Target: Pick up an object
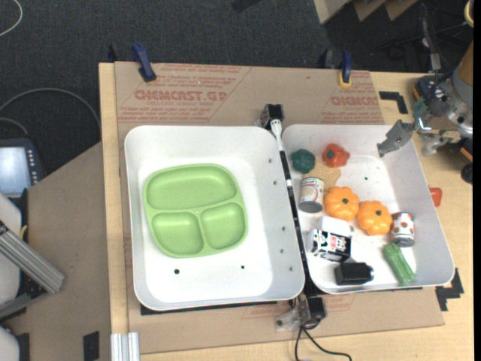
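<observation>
Gripper (pixel 396 135) at the upper right rim of the right bin (pixel 428 224); nothing between its fingers.

The bench (pixel 225 89) carries two white bins side by side. The left bin (pixel 150 149) holds a green divided tray (pixel 196 208). The right bin holds the candidate objects, clustered toward its left and lower parts: a black-and-white box (pixel 331 244), two orange pumpkins (pixel 340 202) (pixel 373 217) touching each other, a black block (pixel 353 273) at the lower edge, a green cylinder (pixel 399 263) lying tilted beside it, a white can (pixel 310 194), a small can (pixel 403 229), an orange-red round piece (pixel 335 155) and a dark green piece (pixel 302 159) near the top. The arm (pixel 451 104) reaches in from the right; finger spacing cannot be determined at this angle. All objects rest on the bin floor, well apart from the gripper.
</observation>
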Robot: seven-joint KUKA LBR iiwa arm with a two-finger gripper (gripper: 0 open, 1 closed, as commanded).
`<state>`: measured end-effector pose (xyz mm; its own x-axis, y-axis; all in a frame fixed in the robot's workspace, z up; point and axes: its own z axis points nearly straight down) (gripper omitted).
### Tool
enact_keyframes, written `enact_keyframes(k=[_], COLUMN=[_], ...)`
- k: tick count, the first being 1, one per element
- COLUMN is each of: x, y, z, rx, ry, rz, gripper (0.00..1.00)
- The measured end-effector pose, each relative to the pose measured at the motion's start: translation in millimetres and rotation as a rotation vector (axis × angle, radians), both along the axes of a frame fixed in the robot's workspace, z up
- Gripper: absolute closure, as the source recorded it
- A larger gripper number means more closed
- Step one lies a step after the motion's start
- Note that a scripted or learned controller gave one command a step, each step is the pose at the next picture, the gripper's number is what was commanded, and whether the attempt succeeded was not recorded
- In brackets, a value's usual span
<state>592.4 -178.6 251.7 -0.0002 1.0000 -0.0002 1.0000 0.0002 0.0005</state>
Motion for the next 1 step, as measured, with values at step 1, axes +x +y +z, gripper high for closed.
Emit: enact_keyframes(k=[1], x=[-40.2], y=[11.8], z=[-136.7], rx=[-0.009], ry=[-0.016], rz=[-0.002], gripper=[0.0])
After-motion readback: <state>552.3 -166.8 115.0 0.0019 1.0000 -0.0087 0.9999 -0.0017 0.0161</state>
